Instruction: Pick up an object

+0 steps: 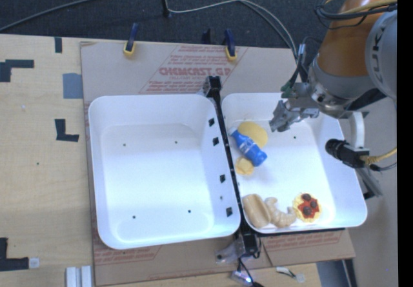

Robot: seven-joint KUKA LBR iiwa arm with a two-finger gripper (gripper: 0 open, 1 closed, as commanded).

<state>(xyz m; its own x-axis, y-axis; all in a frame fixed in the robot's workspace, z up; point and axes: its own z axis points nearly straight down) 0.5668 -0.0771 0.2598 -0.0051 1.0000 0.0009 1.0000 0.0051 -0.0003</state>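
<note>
- Camera view: two white bins sit side by side on the desk; the left bin (155,169) holds nothing I can make out, and the right bin (335,169) carries all the items.
- The tool (281,120) hangs over the far part of the right bin, just right of the nearest items. Whether its fingers stand apart or together cannot be told at this angle. Nothing is seen held.
- Candidate objects: a blue cylinder (250,148) lies tilted across a yellow round piece (254,131), near the divider between the bins; a smaller yellow piece (244,166) lies just beside it.
- Along the near edge of the right bin lie a tan bread-like piece (257,210) and a small pastry with red topping (308,207).
- Judgement: approach stage, no grasp made yet.
- Next move, as judged: shift toward the divider, centre over the blue cylinder, descend, then close and lift.
</note>
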